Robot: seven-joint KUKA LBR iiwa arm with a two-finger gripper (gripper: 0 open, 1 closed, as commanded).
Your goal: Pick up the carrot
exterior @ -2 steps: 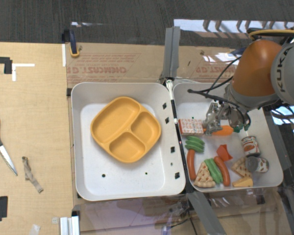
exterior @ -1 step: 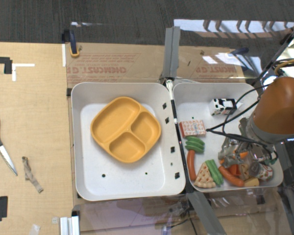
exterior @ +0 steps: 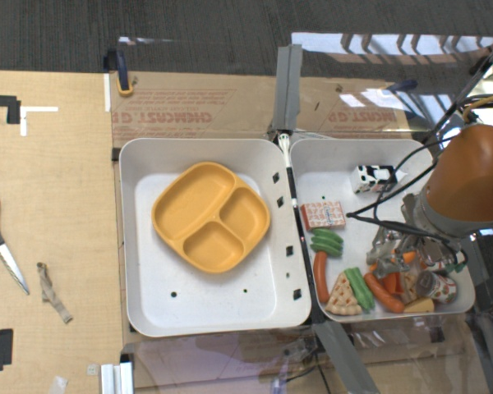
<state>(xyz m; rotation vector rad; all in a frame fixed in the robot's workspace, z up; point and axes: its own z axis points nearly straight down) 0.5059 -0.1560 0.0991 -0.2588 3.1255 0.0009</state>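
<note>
One carrot just below end effector

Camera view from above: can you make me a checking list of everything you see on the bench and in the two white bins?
Surface: wooden bench with two white bins; left bin and right bin sit side by side.
Job's things: carrot lies in the right bin's lower part, among other toy food.
Clutter: yellow divided plate in the left bin; cow toy, wafer block, green pepper, hot dog, pizza slice in the right bin.
Tool: the tool hangs low over the food pile by the carrot; grip unclear.
Cables: black cables run along the arm.
Surroundings: scissors on the bench, cardboard behind the bins.
</note>
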